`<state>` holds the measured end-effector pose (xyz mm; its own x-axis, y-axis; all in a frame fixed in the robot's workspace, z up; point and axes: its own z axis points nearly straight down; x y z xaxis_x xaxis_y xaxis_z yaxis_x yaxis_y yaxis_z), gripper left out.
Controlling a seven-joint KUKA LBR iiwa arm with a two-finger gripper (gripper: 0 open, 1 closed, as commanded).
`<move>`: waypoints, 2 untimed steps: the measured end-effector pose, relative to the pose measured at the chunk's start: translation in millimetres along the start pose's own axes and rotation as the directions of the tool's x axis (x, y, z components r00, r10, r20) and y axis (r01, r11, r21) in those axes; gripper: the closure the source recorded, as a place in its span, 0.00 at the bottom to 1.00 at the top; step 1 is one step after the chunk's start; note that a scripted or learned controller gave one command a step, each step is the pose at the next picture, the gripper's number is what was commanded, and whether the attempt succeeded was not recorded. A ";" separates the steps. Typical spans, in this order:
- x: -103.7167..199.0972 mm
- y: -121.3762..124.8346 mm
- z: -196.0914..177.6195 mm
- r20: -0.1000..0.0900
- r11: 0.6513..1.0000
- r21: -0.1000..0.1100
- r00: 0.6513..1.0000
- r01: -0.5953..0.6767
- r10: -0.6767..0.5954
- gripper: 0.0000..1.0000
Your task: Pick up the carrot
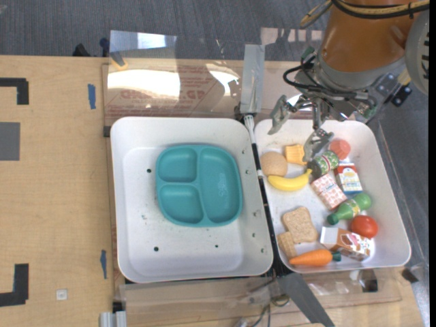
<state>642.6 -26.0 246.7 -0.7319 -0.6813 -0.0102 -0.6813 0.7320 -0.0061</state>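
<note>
The carrot (311,258) is orange with a green stub and lies along the front edge of the right bin (392,203), just in front of two bread slices (299,225). My gripper (298,129) hangs over the back of that bin, far from the carrot. It is open, its two fingers spread with nothing between them. One fingertip (278,119) is near the bin's back left corner; the other is just above a green can (325,162). The orange-banded arm (364,19) reaches in from the top right.
The right bin also holds a bread roll (274,163), banana (289,180), cheese wedge (294,154), small cartons (330,191), a tomato (364,225) and a packet (351,244) beside the carrot. The left bin (129,251) holds a teal divided plate (199,184).
</note>
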 end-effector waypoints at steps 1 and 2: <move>63.0 -6.7 62.7 -0.008 0.999 -0.008 0.999 0.048 -0.048 0.00; 114.2 50.3 59.9 -0.009 0.985 -0.005 0.985 -0.171 0.171 0.00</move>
<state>525.5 -66.8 185.4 -0.8374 -0.5466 -0.0024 -0.5466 0.8374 0.0003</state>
